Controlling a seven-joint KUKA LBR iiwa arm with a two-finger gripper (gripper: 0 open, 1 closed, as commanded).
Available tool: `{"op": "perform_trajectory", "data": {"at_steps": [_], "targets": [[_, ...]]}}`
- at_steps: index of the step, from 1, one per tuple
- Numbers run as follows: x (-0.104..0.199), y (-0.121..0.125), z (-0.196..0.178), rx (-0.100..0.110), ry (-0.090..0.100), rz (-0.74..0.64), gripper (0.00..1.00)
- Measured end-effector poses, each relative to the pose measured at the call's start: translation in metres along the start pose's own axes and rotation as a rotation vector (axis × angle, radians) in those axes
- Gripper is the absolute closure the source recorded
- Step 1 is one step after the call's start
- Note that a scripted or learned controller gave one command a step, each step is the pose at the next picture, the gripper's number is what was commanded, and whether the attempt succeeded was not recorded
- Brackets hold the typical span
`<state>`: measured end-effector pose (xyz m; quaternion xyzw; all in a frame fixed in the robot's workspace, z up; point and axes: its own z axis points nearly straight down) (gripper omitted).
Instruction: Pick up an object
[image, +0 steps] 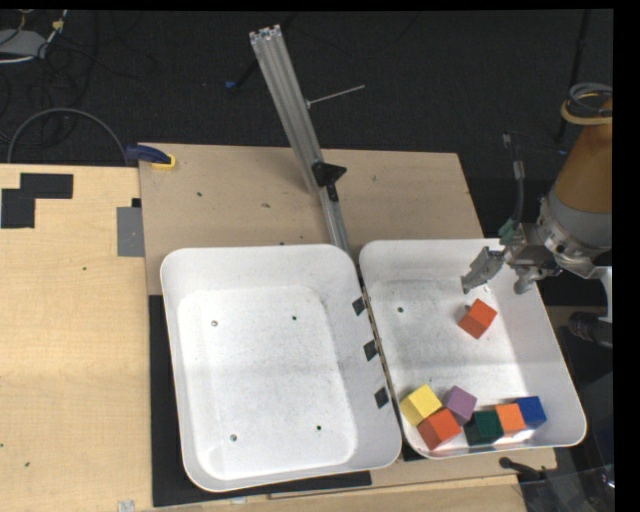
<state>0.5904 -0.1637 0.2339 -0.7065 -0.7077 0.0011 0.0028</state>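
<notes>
An orange-red cube (478, 318) lies tilted on the floor of the right bin (430, 300), in its upper right part. My gripper (500, 280) hangs just above and behind it, reaching in from the right, open, with nothing between its fingers. One finger (480, 270) points down-left toward the cube. At the bin's near edge sits a cluster of cubes: yellow (422, 402), purple (460, 402), red-orange (438, 428), green (484, 427), orange (511, 417) and blue (531, 410).
The left bin (260, 350) stands beside the right one, with black clips (368, 348) along the shared wall. A slanted aluminium post (300, 120) rises behind the bins. A wooden bench (70, 300) lies to the left.
</notes>
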Motion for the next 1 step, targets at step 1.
{"op": "perform_trajectory", "data": {"at_steps": [1], "targets": [[-0.001, 0.0, -0.0097, 0.0, 0.0, -0.002, 1.0]]}}
